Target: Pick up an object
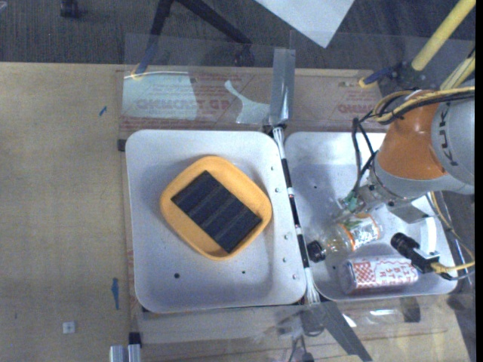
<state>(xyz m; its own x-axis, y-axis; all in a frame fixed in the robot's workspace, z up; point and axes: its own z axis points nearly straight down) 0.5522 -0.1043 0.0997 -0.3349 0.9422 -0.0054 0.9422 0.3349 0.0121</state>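
On the left, the left bin (143, 202) holds one thing – an orange dish (170, 202) with a dark ridged inset (216, 211). It lies near the middle, turned at a slant, with bare white floor all round it and its right corner nearest the divider.

Over in the right bin (317, 164) a clear bottle (355, 234) with an orange label lies on its side, its black cap (315, 252) pointing at the divider. Just beside it, along the near wall, lies a can (381, 272) with a red-and-white pattern, also on its side. Whether the two touch cannot be told. This bin's far-left part is open floor; the near-right part is crowded.

The arm (411, 153) comes in from the right over the right bin's far side and covers much of its right wall. The gripper (353, 202) sits low, just above the bottle's upper end – its tip is small and blurred against the clear plastic, so whether it is apart or together cannot be told, nor whether it touches the bottle.
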